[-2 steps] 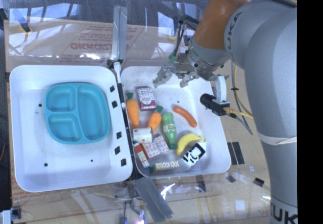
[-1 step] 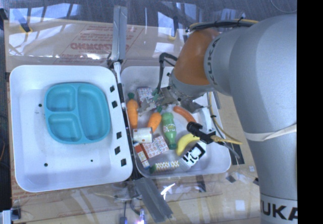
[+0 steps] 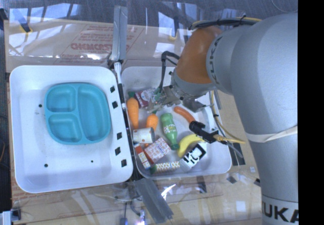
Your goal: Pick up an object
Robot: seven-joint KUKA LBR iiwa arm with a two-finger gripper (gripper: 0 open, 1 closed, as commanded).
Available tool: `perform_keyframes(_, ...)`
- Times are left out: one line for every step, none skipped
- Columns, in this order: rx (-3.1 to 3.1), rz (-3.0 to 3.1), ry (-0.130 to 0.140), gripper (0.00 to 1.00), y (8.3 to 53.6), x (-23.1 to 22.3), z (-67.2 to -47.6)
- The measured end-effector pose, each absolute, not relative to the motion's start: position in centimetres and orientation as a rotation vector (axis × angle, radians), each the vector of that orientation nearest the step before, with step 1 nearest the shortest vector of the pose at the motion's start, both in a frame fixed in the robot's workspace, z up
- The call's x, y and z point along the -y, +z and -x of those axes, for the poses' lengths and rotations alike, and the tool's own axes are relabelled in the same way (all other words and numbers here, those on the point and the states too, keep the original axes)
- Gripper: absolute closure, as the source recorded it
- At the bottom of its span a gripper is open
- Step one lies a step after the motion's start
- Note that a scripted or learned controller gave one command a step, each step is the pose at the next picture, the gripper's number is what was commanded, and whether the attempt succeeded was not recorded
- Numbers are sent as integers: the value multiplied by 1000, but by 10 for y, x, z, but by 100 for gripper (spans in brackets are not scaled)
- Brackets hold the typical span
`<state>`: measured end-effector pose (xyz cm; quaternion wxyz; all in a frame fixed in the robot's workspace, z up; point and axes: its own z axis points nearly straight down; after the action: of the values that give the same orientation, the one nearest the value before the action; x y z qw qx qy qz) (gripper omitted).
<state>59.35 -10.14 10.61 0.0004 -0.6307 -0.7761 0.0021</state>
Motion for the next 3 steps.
perform_keyframes(2438,1981,6,0,106,101,-594)
perform_keyframes(2444,1975,9,100,115,101,-594)
perform_keyframes(2444,1975,9,0,115,101,-594)
